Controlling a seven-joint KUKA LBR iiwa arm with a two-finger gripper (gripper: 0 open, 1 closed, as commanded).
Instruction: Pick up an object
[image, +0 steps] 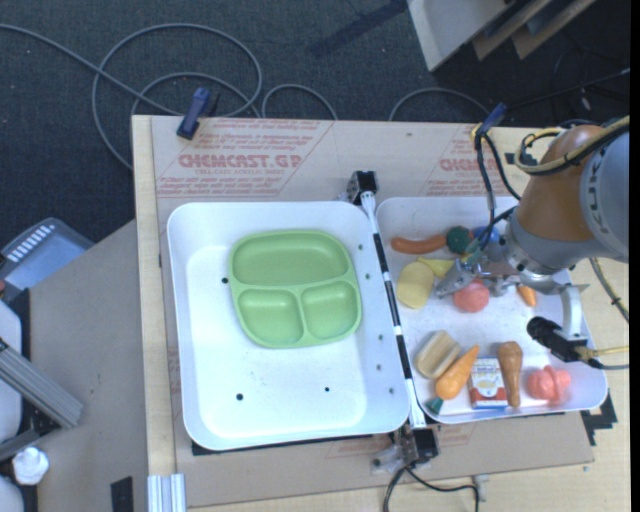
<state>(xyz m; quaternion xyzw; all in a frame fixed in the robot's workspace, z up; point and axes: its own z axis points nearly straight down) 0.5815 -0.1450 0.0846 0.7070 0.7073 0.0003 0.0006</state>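
Observation:
The right bin (590, 385) holds several toy foods. My gripper (472, 272) is low in the back half of this bin, right above a red ball-shaped toy (471, 297) and touching or nearly touching it. A yellow lemon (414, 286) lies just to its left, and a red-orange carrot with a green top (421, 243) lies behind it. Nothing can be seen lifted off the bin floor. The grey arm with its orange band (552, 200) hides the bin's back right corner.
At the front of the right bin lie a bread roll (436, 351), an orange carrot (455, 373), a small carton (487, 384), a brown drumstick (511, 368) and a pink toy (547, 383). The left bin (200, 300) holds a green divided plate (296, 288).

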